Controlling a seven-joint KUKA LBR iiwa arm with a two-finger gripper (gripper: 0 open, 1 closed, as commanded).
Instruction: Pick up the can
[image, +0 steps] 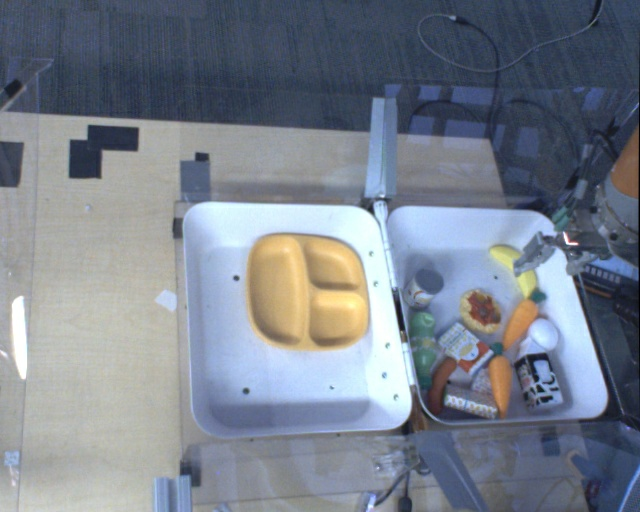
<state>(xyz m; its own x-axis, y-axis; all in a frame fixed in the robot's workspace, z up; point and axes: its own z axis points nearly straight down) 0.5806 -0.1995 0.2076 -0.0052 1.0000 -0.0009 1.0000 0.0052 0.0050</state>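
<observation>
Can (427, 286) upright at 9 o'clock in right bin (455, 228): light, rigid, slick; grip across sides. Claw (545, 248) at 2 o'clock, state unclear.

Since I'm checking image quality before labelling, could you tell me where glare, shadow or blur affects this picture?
Camera view: even, soft lighting; a white glare streak on the clear panel at the left edge; faint shadow under the yellow tray in the left bin; the gripper is slightly soft; the can is small and lacks detail.
</observation>
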